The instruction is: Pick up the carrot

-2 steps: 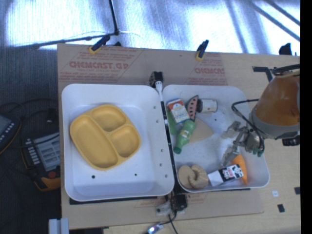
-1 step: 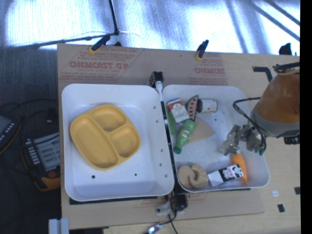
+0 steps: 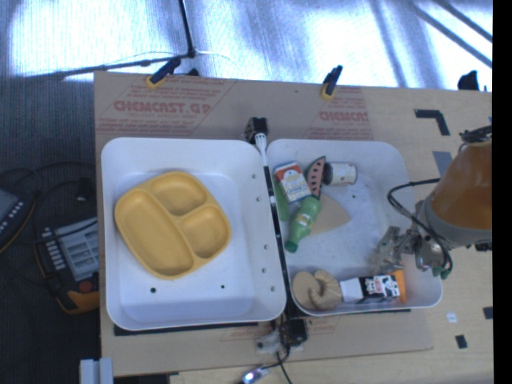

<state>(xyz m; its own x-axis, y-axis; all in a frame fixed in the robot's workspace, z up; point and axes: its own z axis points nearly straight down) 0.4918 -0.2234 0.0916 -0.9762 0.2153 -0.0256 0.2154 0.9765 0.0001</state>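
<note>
Leftmost, a shallow white bin [image 3: 120, 294] holds a yellow three-compartment plastic plate [image 3: 172, 222]. Next, the right white bin [image 3: 416, 298] contains a green plastic bottle [image 3: 302, 222] lying near its left wall and a tan ring-shaped bread [image 3: 314, 289] at its front. Beside the bread lies a black-and-white box [image 3: 370, 287]. The orange piece [image 3: 398, 285] at the box's right end may be the carrot; I cannot tell. Just above it hangs the metal gripper [image 3: 400, 248], its opening unclear, holding nothing visible.

Orange carrot [image 3: 398, 286] lies against the right bin's [image 3: 376, 145] near wall, partly hidden
</note>
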